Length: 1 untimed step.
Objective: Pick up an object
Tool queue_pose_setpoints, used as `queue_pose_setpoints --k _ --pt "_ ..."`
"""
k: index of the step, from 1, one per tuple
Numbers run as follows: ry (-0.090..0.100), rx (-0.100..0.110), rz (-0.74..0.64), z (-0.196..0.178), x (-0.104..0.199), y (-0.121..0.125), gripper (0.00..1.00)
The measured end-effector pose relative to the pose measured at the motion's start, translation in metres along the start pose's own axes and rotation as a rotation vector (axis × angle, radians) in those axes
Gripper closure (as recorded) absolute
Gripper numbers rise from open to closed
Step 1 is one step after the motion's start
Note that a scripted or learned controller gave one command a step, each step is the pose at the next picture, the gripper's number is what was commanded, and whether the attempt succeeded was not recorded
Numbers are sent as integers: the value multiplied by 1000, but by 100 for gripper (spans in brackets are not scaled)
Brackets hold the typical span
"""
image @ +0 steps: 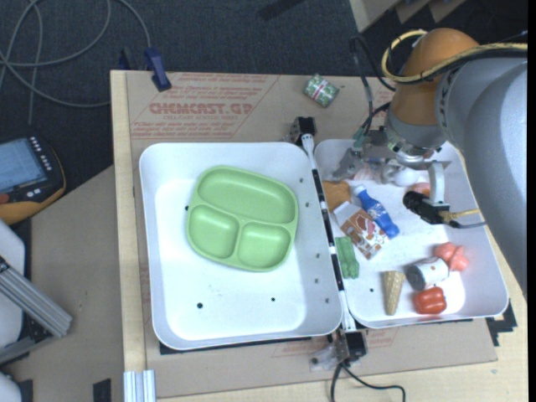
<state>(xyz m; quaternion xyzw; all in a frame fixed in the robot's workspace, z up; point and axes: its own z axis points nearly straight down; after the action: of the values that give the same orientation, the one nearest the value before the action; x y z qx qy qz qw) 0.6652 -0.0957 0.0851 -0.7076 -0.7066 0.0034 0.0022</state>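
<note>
My gripper (365, 164) hangs low over the far left corner of the right bin (490, 296), at the end of the grey arm with its orange band. Just in front of it lie an orange piece (335, 193), a blue bottle (378, 213) and a printed snack packet (363, 232). A green strip (347, 259) lies along the bin's left wall. Toward the front are a toy ice-cream cone (393, 291), a red fruit (430, 301), a black-and-white cylinder (424, 272) and a pink toy (452, 255).
The left bin (167, 291) holds a light green divided plate (243, 218). A small green wrapped object (320, 90) sits on the cardboard behind the bins, with a blue clip (157, 69) at the far left corner. The arm's bulk covers the right bin's far right side.
</note>
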Motion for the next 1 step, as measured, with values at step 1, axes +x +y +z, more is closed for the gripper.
queue_pose_setpoints --k 1 --pt "0 0 0 0 0 0 0"
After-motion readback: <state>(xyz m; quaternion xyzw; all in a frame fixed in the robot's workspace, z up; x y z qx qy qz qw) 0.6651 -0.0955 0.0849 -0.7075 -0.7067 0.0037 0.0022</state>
